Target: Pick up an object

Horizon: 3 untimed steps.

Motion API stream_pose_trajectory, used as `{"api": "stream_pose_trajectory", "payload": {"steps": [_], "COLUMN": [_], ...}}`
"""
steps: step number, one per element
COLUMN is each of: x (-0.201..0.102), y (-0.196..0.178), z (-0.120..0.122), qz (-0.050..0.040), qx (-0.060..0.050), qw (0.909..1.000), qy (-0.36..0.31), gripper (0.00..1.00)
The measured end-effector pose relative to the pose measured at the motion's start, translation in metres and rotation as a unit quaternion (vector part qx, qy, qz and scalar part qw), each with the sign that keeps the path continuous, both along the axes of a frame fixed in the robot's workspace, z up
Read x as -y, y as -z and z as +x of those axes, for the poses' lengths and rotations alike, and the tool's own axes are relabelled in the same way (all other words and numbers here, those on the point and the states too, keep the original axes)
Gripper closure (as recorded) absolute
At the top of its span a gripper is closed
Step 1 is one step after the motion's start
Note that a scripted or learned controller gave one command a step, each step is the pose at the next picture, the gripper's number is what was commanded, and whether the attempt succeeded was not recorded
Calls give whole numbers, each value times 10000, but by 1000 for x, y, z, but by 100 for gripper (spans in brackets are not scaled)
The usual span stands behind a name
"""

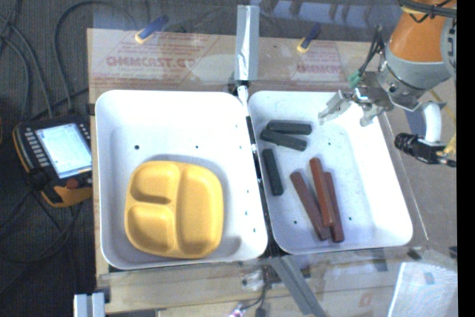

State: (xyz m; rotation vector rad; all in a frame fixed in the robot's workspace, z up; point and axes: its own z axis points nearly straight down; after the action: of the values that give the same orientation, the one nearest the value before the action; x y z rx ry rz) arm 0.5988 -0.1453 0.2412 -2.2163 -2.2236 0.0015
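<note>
Tool: tool (350, 106) hangs over the far right corner of the right bin (386, 234), fingers spread, nothing between them.
Yellow tray: yellow compartment tray (175, 207) lies nearest, flat in the left bin (111, 130); it looks rigid, smooth, light and too wide to span, so its rim would be the only hold.
Brown sticks: three brown sticks (319, 198) lie in the right bin, side by side and touching; probably stiff and light, hard to separate.
Lone dark bar: dark bar (272, 171) lies by the bin's left wall, apart from the rest; grasping mid-length across its narrow width seems easiest.
Far dark bars: two dark bars (285, 134) touch, near the tool.
Room: bare floor between bars and the right wall; walls crowd the edges.
</note>
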Motion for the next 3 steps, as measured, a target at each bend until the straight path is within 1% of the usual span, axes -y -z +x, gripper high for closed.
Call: {"api": "stream_pose_trajectory", "payload": {"steps": [1, 2, 3], "x": [9, -16, -18], "y": [136, 149, 140], "z": [-40, -66, -65], "qz": [1, -52, -31], "qx": [-4, 108, 102], "qw": [10000, 9994, 9995], "qy": [2, 316, 307], "gripper": [0, 0, 100]}}
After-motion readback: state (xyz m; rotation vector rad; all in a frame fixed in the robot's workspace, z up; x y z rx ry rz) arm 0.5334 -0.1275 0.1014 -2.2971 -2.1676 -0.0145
